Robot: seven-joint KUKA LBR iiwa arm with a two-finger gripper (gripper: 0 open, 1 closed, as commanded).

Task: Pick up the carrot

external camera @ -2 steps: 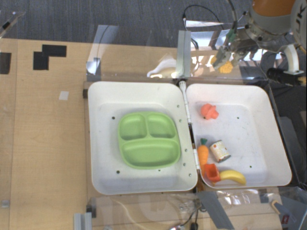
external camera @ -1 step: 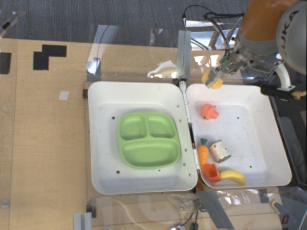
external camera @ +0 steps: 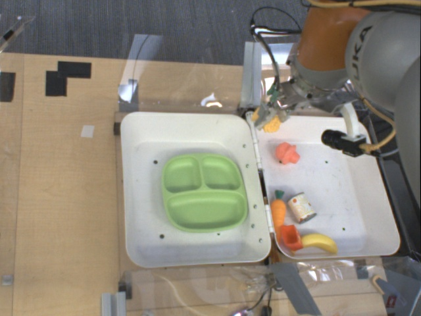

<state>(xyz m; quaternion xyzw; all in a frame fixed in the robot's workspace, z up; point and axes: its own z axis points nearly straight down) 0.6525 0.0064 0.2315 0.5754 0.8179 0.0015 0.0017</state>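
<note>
The carrot (external camera: 279,213), orange with a green top, lies along the left wall of the right bin (external camera: 368,196), near its front. My gripper (external camera: 270,114) hangs over the far left corner of that bin, well behind the carrot and apart from it. A small yellow object (external camera: 273,120) shows right at the gripper's tip. Whether it is held is unclear. The grey arm with its orange band (external camera: 329,25) comes in from the upper right.
A pink toy (external camera: 287,153), a small can (external camera: 301,207), a banana (external camera: 320,243) and a red-orange piece (external camera: 290,237) share the right bin. A green divided plate (external camera: 204,191) lies in the left bin (external camera: 141,176).
</note>
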